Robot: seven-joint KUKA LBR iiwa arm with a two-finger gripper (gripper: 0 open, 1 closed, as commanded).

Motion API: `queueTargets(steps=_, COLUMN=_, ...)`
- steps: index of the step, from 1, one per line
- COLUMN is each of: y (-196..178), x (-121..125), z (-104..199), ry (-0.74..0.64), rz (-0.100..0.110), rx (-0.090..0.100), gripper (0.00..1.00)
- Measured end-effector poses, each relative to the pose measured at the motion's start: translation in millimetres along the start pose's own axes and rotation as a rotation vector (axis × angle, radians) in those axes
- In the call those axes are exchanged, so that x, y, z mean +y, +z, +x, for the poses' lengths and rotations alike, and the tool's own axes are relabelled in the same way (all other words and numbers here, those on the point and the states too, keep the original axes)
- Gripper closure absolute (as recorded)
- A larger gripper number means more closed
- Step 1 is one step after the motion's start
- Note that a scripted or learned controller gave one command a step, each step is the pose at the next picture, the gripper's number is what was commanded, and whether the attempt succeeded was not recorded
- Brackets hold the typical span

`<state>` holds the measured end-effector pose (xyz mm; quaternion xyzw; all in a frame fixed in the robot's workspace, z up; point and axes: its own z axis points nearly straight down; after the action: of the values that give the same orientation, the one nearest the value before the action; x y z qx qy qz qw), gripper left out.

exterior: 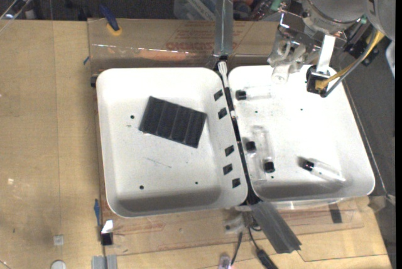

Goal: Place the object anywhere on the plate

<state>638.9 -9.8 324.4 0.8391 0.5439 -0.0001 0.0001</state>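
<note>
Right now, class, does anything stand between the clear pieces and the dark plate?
Yes. The clear pieces lie in the right bin, the plate in the left bin; the bins' joined rims, with black clips, run between them. Nothing else visible does.

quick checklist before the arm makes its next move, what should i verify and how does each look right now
1. Plate located: ok, the dark ribbed plate lies flat in the left bin.
2. Plate surface free: ok, nothing rests on it.
3. Objects located: ok, small clear pieces with dark ends lie in the right bin.
4. Gripper position: ok, above the right bin's far edge.
5. Object in gripper: cannot tell.
6. Object on plate: not ok, not yet done.
</note>
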Motion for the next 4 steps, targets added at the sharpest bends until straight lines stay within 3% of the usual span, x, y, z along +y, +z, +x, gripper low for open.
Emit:
queueTargets(steps=1, y=-10, x=15, z=11, ry=0.153, rz=0.000, rx=0.000, gripper=1.00)
queueTargets(steps=2, y=4, x=25, z=11, ry=0.527, rz=0.001, rx=-0.001, gripper=1.00)
queueTargets(steps=3, y=-49, x=3, z=25, ry=0.905, rz=0.000, rx=0.002, gripper=1.00)
queueTargets(steps=4, y=-36, x=-12, z=18, ry=0.891, rz=0.003, rx=-0.001, gripper=1.00)
